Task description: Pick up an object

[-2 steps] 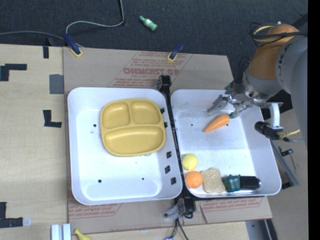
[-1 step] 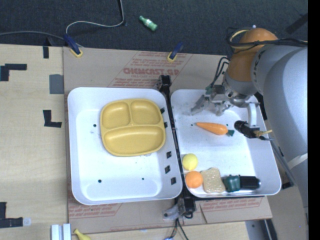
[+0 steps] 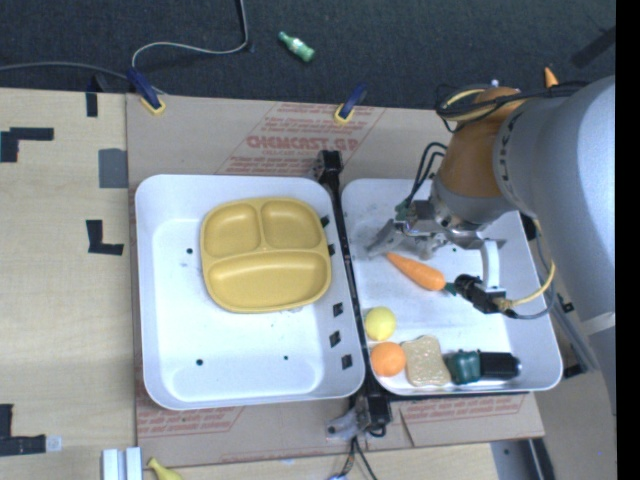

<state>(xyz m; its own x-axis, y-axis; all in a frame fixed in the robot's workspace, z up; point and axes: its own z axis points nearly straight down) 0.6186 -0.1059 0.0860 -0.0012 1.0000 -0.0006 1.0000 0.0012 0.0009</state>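
Note:
An orange carrot (image 3: 417, 271) lies in the middle of the right bin (image 3: 540, 348). My gripper (image 3: 390, 236) hangs just above and left of the carrot's thin end, its grey fingers (image 3: 380, 238) pointing left and down. Nothing shows between them. Along the bin's front sit a yellow ball (image 3: 379, 322), an orange ball (image 3: 388, 359), a slice of bread (image 3: 427, 360) and a dark green and black object (image 3: 480, 366).
The left bin (image 3: 160, 268) holds a yellow divided plate (image 3: 266, 252). A black divider runs between the bins. The grey arm with its orange band (image 3: 480, 158) and cables covers the right bin's far right side.

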